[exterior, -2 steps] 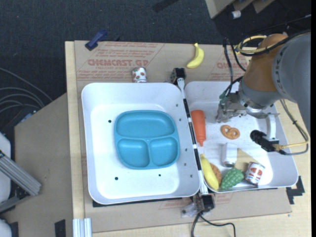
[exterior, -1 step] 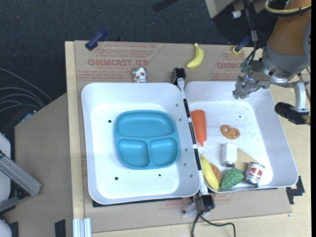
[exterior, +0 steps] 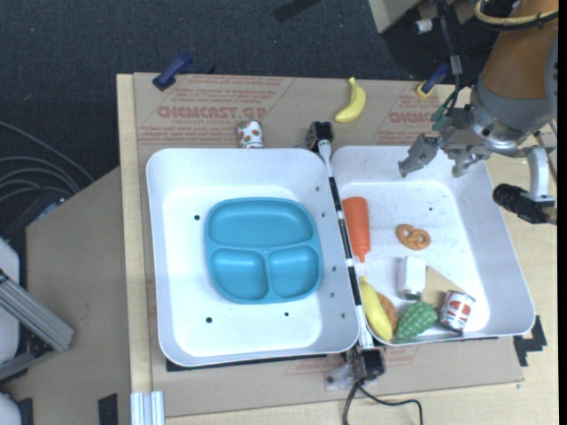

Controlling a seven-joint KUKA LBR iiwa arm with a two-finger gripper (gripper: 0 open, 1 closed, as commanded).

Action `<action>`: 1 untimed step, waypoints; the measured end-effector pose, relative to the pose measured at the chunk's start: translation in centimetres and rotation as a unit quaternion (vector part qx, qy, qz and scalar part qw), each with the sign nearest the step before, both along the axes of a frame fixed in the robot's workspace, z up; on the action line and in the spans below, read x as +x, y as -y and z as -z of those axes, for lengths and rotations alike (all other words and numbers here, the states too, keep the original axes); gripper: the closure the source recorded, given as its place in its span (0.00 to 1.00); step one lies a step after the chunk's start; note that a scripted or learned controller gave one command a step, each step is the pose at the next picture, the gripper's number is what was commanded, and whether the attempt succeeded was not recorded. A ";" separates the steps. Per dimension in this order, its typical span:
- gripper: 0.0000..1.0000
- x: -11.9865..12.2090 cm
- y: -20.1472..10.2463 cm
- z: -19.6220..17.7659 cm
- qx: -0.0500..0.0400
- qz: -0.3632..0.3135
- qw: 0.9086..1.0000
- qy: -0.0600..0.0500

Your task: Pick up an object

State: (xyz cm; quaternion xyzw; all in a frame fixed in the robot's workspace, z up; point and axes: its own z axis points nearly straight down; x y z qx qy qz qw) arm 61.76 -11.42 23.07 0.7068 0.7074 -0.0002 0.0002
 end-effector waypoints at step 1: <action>0.00 -0.5 -0.2 13.4 0.000 0.001 1.000 -0.002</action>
